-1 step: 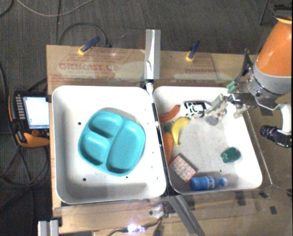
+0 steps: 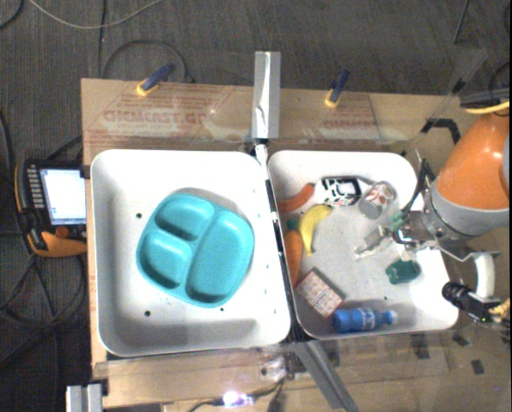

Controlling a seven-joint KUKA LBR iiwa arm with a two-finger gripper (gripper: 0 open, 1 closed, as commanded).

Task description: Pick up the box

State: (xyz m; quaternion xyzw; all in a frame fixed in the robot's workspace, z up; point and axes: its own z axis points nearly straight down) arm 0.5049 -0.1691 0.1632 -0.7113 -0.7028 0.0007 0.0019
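Observation:
The box point(image 2: 318, 292) is small and flat with a reddish patterned top. It lies in the right bin point(image 2: 428, 316) near the front left, beside the bin's left wall. My gripper point(image 2: 369, 244) reaches in from the right and hovers over the middle of that bin. It is up and to the right of the box and does not touch it. Its silver fingers stand open with nothing between them. The grey arm with its orange band point(image 2: 479, 174) hangs over the bin's right rim.
The right bin also holds a blue bottle point(image 2: 363, 318) just right of the box, a green object point(image 2: 403, 270), a banana point(image 2: 312, 223), an orange carrot-like piece point(image 2: 294, 254), a can point(image 2: 378, 198) and a black-and-white item point(image 2: 342, 187). A teal divided plate point(image 2: 196, 247) sits in the left bin point(image 2: 118, 316).

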